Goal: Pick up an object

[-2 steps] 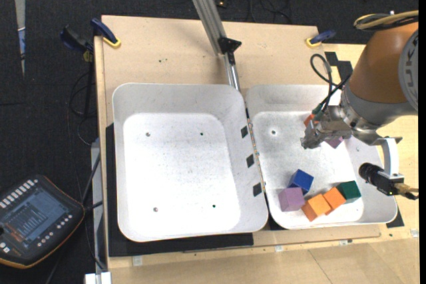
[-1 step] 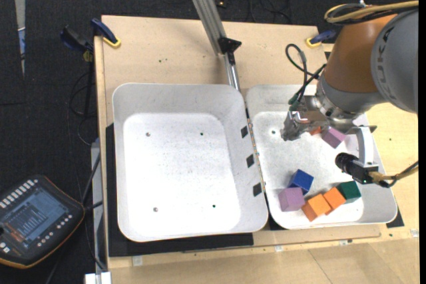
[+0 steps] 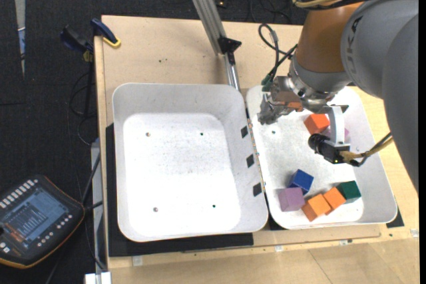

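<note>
White plastic forms two shallow bins side by side on a pale wooden table (image 3: 166,43). The right bin (image 3: 373,209) is the landmark here. The grey arm (image 3: 373,30), with its orange band, reaches over that bin's far end, and the pincer (image 3: 269,110) hangs near the bin's far left corner, close to the rim shared with the left bin (image 3: 133,110). I cannot tell how far apart its tips stand, nor whether anything sits between them. Inside the right bin, an orange block (image 3: 317,122) lies just beside the wrist. Toward the bin's near end sit a blue block (image 3: 302,180), a purple block (image 3: 290,198), a second orange block (image 3: 319,203) and a green block (image 3: 348,191), clustered closely.
</note>
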You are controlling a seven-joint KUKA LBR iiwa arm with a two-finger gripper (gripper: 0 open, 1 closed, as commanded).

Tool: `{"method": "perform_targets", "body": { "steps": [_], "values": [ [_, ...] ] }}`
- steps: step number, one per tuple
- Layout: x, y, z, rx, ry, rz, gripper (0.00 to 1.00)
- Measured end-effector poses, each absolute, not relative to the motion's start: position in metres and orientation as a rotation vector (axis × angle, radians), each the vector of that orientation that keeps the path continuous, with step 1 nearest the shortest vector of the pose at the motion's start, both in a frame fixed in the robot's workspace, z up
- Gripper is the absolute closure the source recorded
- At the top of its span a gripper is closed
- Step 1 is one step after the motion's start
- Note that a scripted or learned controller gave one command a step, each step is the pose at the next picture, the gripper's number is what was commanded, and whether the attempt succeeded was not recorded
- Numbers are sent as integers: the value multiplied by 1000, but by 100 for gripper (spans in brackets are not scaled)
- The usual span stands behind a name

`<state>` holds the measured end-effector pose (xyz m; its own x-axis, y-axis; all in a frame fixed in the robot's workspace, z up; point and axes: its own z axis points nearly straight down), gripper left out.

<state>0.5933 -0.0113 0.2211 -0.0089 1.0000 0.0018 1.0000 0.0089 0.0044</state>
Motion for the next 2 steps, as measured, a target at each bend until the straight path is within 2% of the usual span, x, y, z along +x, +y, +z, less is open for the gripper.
{"method": "perform_targets", "body": {
  "steps": [2],
  "values": [
    [646, 89, 226, 2212, 2230, 7, 100]
  ]
}}
